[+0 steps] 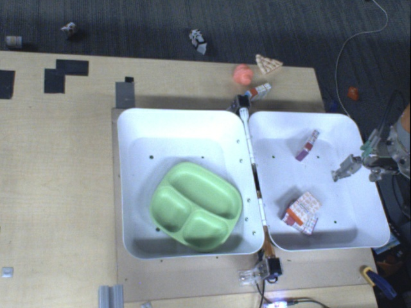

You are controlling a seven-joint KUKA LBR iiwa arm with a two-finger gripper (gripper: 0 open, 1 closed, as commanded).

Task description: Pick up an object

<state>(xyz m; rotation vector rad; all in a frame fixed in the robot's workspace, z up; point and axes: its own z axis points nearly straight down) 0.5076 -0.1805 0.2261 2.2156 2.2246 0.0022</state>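
The right bin (pixel 334 124) holds a small pink-and-white packet (pixel 307 144) near its back and an orange-and-white box (pixel 303 212) near its front. A green divided plate (pixel 196 204) lies in the left bin (pixel 138 140). My gripper (pixel 359 171) hovers over the right bin's right side, open, with nothing between its fingers. One light finger (pixel 345 168) points left toward the bin's middle. The box sits left of and below the gripper, and the packet up and to its left.
Beyond the bins, an orange ball (pixel 243 74), a triangular piece (pixel 268 63) and a small tube (pixel 258 92) lie on the bench. A ridge (pixel 252 165) divides the two bins. Cables run along the right side.
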